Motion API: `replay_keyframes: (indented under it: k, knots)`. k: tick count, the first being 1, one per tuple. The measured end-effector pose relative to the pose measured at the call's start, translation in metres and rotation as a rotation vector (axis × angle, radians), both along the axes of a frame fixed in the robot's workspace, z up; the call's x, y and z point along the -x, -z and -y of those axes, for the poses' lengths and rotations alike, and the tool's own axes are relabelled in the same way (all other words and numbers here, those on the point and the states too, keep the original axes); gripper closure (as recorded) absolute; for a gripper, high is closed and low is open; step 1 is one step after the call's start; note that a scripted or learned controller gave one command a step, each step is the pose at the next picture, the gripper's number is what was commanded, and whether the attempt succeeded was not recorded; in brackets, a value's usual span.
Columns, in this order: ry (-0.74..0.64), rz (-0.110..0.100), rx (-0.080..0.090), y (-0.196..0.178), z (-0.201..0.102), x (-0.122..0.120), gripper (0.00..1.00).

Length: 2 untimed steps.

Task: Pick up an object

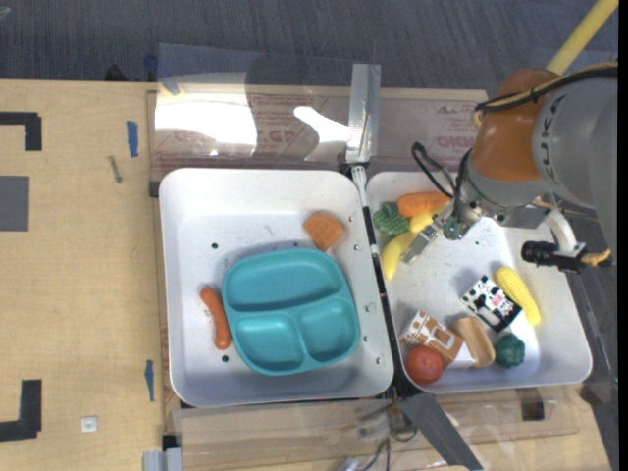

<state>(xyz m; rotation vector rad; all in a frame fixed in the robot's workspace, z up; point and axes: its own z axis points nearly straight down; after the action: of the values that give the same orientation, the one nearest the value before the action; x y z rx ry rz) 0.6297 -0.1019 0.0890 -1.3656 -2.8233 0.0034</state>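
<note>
One claw [424,240] | right bin [574,361]; above banana [394,255] | grip state unclear

The grey arm [579,135] reaches in from the right, its orange band [505,140] sitting above the far right corner of the right bin [579,361]. Below the band the wrist angles down and left — toward that bin's far left corner. The gripper [420,243] hangs low there, its 2 fingers pointing down-left, close together, with nothing visibly between them.
</note>
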Motion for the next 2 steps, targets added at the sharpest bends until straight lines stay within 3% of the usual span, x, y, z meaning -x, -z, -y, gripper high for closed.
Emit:
replay_keyframes:
  k: [1, 2]
  knots:
    - [-0.003, 0.020, 0.006, -0.013, 0.000, -0.005, 1.00]
    - [0.096, 0.024, -0.001, -0.131, -0.053, 0.003, 1.00]
